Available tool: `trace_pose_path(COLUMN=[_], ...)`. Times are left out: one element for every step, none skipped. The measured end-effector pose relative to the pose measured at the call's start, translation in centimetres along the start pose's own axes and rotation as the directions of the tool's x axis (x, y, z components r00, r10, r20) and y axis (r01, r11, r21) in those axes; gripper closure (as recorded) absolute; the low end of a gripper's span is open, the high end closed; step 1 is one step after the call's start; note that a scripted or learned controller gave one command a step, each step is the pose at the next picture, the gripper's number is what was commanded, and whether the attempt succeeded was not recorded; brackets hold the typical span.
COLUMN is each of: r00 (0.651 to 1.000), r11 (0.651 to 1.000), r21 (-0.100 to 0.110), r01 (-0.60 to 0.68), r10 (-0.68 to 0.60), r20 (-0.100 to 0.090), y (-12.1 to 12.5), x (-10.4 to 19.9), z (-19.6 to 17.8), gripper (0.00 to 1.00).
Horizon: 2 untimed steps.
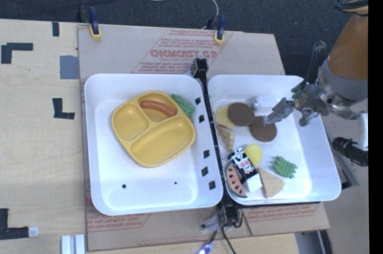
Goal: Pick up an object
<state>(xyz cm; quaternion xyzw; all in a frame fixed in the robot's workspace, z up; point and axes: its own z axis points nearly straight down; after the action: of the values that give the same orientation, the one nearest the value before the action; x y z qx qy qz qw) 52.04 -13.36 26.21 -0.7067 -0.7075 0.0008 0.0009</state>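
Dark carpet lies behind our bench, and on the cardboard sheet [179, 55] sit two white bins side by side. We see the left bin [105, 187] bearing a yellow divided plate [154, 128] with a toy sausage [158, 106] in one compartment and a green leafy piece [184, 105] just beside its rim.

Our work is in the right bin [314, 178], where the arm [350, 61] reaches in. Toy foods crowd its left half: two brown discs [241, 114] near the middle, a yellow piece, a small cow-patterned carton [242, 164], a watermelon slice [234, 182], a tan wedge [272, 184] and a green sprig [285, 166].

Our gripper [276, 114] hangs just above the lower brown disc [264, 130], its fingers standing a little apart with nothing between them.

We judge that disc the likeliest target. Flat as it is, we should come down squarely, straddle its edge, and close only when low enough, or the fingers may slide over the top.
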Motion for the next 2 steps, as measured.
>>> trace_pose_path(r00=[1.0,1.0], r11=[1.0,1.0], r21=[0.004,-0.008], r01=[0.001,0.003], r10=[-0.001,-0.003], r20=[0.0,0.004], y=[5.1,9.8], x=[-0.2,2.5], z=[16.7,17.5], gripper=[0.0,0.0])
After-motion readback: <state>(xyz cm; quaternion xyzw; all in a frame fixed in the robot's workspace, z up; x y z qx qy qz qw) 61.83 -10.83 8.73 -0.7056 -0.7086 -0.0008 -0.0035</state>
